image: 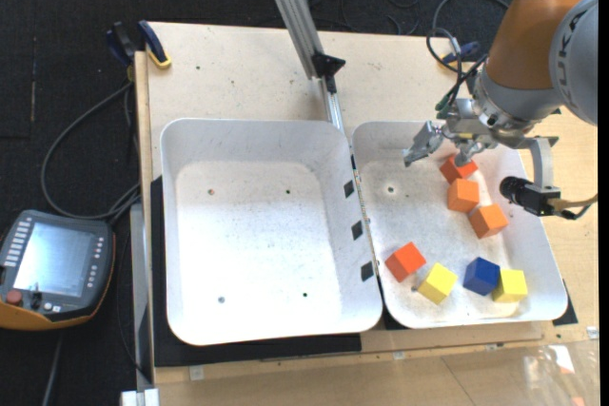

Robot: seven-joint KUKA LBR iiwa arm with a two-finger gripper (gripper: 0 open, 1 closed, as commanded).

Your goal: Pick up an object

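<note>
Seven blocks are being carried by the right bin [381, 233], all below or beside the gripper [445, 145]. The gripper's fingers are being held spread apart, and nothing is being gripped between them. An orange-red block [458, 168] is lying just under the fingertips, with two orange blocks [464, 195] [488, 220] ranged beyond it. Farther from the gripper, an orange block [407, 260], a yellow block [438, 283], a blue block [482, 276] and a second yellow block [511, 284] are resting along the bin's near edge. The left bin [181, 147] is sitting well apart from the gripper.
</note>
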